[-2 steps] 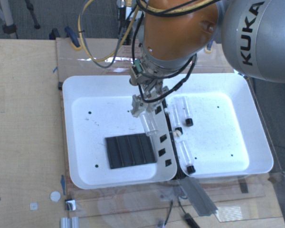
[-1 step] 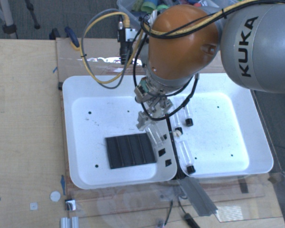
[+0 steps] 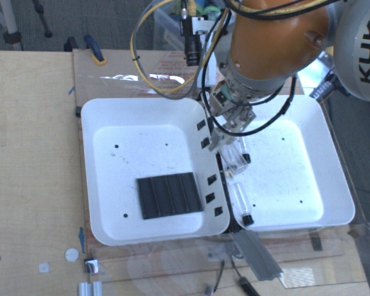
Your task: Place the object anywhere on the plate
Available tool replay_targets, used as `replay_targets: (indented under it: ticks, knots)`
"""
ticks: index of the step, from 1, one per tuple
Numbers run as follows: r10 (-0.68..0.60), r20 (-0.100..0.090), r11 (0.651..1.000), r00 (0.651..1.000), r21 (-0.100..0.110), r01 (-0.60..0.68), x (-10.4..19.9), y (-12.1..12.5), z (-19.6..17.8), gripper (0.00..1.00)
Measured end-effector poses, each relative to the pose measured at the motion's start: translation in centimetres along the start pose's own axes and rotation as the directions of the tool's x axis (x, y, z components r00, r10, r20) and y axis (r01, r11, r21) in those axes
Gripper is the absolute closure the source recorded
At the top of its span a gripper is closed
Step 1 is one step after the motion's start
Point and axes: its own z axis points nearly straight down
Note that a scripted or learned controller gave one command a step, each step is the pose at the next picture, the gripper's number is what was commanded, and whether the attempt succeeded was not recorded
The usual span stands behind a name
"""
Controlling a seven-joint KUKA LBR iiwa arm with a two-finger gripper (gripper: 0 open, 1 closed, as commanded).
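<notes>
Wooden bench, two white bins, black plate, "KU" lettering on arm, fingers' state unclear.

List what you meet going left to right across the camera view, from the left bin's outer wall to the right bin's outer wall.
Left bin wall → black ridged plate → row of black clips on the divide between the bins → gripper with a clear object below it → right bin wall.

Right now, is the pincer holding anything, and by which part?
Cannot be told. The pincer is low at the right bin's left edge, over a clear object, but any grip is hidden.
</notes>
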Motion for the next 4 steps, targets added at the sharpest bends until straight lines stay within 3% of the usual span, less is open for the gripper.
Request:
replay_targets:
  ticks: [1,2,3,4]
  knots:
    - [0.089,0.000,0.996,0.996,-0.005,-0.089,-3.5,-0.7,1.2,1.00]
    - [0.005,0.001,1.000,1.000,-0.006,-0.005,-2.6,-1.1,4.1,1.00]
    - [0.171,0.001,0.985,0.985,0.002,-0.171,-0.1,-4.2,-0.8,1.00]
    - [0.187,0.000,0.982,0.982,-0.005,-0.187,-0.2,-5.2,3.8,1.00]
